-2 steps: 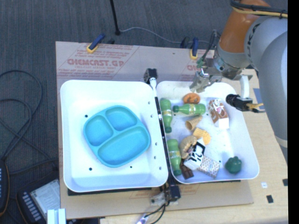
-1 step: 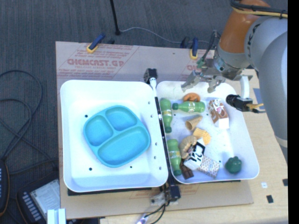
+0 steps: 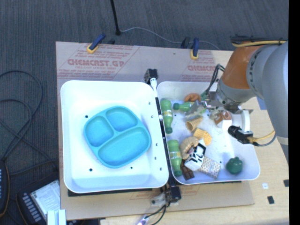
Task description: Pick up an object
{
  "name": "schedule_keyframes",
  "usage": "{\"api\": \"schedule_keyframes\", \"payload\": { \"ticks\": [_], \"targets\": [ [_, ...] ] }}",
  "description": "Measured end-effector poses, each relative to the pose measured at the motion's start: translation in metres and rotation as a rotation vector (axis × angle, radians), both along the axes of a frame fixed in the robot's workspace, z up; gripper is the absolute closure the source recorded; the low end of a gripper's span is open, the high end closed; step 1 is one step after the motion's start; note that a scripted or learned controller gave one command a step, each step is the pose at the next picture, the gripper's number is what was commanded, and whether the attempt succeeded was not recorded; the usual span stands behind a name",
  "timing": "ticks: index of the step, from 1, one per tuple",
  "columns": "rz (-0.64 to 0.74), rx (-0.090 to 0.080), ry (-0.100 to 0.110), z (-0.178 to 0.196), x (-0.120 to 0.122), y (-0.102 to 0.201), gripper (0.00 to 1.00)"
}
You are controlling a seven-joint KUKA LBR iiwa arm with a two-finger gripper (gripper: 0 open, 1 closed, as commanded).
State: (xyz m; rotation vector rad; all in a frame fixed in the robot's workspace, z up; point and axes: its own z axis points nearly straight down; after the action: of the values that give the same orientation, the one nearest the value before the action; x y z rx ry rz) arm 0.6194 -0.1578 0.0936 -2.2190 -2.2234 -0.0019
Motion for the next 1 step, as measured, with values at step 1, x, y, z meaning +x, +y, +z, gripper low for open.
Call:
{"api": "schedule_keyframes", "payload": {
  "ticks": [1],
  "targets": [
    [0.002,0.001,0.038,-0.0047,0.0437,0.0196,0.00]
  ]
}}
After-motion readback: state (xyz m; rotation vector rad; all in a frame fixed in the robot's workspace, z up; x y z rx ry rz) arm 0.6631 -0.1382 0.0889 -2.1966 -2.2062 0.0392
